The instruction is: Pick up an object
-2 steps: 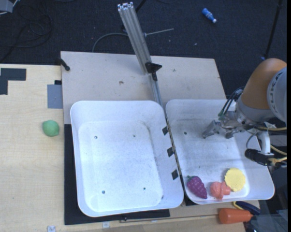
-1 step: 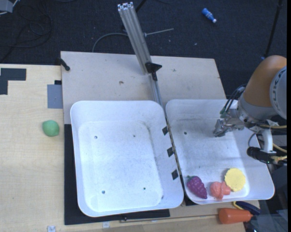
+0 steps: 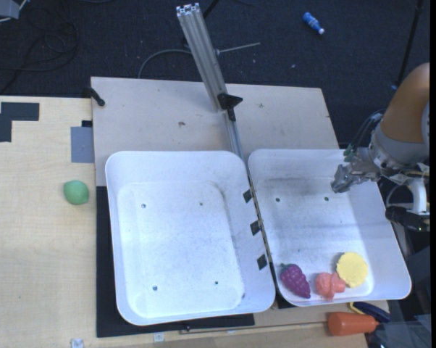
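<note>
My fingers [image 3: 340,182] hang over the upper right part of the right bin [image 3: 305,194], near its far-right wall; can't tell if they're parted or closed, too small and blurred, and nothing visible between them. Candidate objects sit well apart from my fingers, toward the near edge of that same bin, in a row along its front wall: one purple grape cluster [image 3: 295,280], knobbly and dark, leftmost; one pinkish-orange lumpy piece [image 3: 328,284] just beside it, middle; one yellow rounded piece [image 3: 353,268] with a ridged edge, closest to straight below my fingers and touching or nearly touching the pink one. That's three objects in the right bin. The left bin [image 3: 131,187] lies far to the left of my fingers, its floor white and speckled. Two bins total, side by side on the bench [image 3: 153,114]. Outside the bins: one green ball [image 3: 76,192] well beyond the left bin on the wooden surface, one orange carrot-like object [image 3: 350,323] just past the right bin's front edge, one small blue item [image 3: 313,23] on the dark floor beyond the bench.
</note>
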Robot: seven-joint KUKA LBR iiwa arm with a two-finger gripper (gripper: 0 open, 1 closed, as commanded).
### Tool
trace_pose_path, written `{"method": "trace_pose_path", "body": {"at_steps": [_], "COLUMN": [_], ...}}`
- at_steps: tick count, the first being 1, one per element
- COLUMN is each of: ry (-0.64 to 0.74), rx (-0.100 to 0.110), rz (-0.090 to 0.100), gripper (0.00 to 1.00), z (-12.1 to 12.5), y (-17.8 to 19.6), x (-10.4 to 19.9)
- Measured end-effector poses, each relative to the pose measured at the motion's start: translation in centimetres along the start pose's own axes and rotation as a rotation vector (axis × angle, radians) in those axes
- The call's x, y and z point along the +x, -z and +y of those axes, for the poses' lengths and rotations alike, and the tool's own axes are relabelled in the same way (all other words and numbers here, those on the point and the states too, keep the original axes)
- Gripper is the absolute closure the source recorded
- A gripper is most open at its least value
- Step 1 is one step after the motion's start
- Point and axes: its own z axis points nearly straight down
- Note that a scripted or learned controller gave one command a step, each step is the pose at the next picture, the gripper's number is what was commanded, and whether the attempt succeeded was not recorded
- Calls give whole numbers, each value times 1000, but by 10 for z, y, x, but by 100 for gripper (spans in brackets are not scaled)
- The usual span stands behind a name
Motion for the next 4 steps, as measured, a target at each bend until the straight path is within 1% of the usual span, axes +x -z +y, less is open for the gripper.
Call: {"method": "trace_pose_path", "body": {"at_steps": [1, 2, 3, 4], "ry": [-1, 3, 3, 2], "rx": [-1, 4, 3, 4], "rz": [0, 2, 2, 2], "gripper": [100, 100, 100, 100], "z": [1, -5, -9, -27], "y": [53, 47, 62, 63], "x": [-1, 50, 104, 158]}}
